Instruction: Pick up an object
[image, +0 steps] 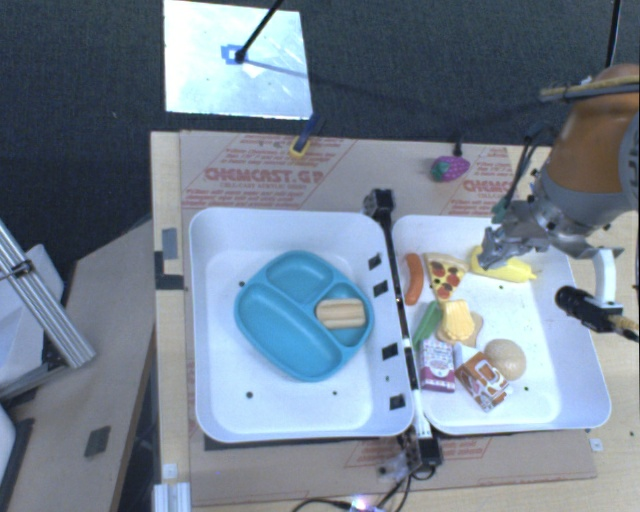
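One gripper (497, 250) sits low on the yellow banana toy (510, 270), at 1 o'clock in the right bin (580, 400); finger opening cannot be told. Grasp step, judged. Next: close, lift straight.

Both white bins (290, 228) look like smooth, slightly glossy moulded plastic, and the blue divided plate (285, 330) has the same plastic look with a duller, matt face. The bench top (265, 172) reads as flat brown cardboard or paper-faced sheet printed in red. The toy foods (462, 325) seem plastic, lightly shiny. The gripper (497, 250) appears grey metal; the arm's orange band (598, 140) is satiny.
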